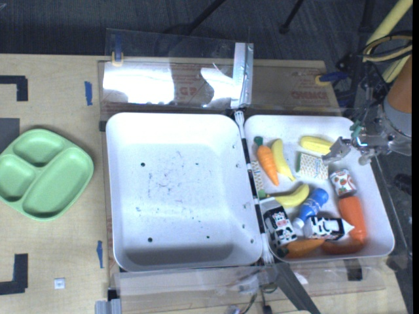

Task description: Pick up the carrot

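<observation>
Carrot: carrot [267, 163] lies in the right bin [383, 224], near its left wall, green top toward the far end, pointing roughly lengthwise.
Neighbours: banana [281, 159] just beside it on the right; second banana [291, 195] below; yellow piece [315, 144] farther right; blue bottle [313, 203], cow toy [325, 226] and a large orange piece [352, 218] toward the near end.
Gripper: gripper [340, 148] over the bin's far right, well apart from the carrot; nothing between the fingers; open or closed, cannot tell.
Left bin: left bin [173, 188] alongside.
Counter: green plate [43, 173] at far left.
Progress: grasp not yet made; approach, grip and lift all remain.
</observation>
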Controlling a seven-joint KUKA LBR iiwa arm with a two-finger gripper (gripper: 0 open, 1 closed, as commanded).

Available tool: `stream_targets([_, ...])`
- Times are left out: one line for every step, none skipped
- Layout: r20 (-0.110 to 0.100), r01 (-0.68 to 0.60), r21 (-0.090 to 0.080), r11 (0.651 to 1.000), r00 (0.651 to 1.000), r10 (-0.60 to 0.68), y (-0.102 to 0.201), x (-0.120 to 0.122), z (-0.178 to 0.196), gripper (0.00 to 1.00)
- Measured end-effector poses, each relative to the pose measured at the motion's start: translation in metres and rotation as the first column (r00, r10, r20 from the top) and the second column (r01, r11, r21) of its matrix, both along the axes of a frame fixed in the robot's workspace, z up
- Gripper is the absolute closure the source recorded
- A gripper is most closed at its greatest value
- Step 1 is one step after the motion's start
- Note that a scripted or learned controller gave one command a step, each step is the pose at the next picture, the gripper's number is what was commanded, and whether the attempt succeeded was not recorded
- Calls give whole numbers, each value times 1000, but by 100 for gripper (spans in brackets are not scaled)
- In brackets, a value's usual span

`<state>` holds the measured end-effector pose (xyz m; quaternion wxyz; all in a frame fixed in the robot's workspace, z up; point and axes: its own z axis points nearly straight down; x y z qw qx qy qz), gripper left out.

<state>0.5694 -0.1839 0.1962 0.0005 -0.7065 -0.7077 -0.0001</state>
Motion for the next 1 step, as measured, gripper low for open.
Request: stream_targets([-1,-39,0,999,999,39,59,27,-29,0])
